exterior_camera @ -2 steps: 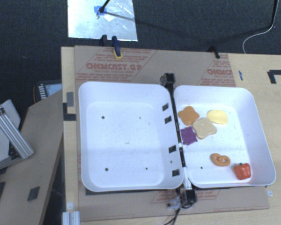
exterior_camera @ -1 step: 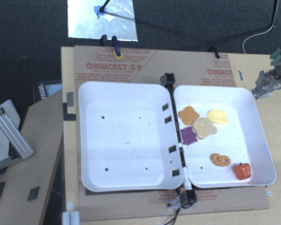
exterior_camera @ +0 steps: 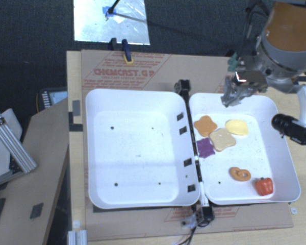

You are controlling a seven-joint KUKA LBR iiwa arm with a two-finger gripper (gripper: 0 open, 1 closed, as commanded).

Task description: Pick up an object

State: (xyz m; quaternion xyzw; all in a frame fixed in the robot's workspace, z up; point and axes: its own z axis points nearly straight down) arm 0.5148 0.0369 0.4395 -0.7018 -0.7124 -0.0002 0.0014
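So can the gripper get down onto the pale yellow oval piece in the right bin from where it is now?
Probably yes. The gripper hangs over the right bin's back edge, and the pale yellow oval piece lies just ahead with open space above it; only the tan toast-shaped piece sits close.

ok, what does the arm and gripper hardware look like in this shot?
The arm is grey metal with a wide orange band above the wrist, and dark cables loop along its left side. The gripper is a small grey metal assembly with a teal-green fitting on its upper left. No lettering on either is legible.
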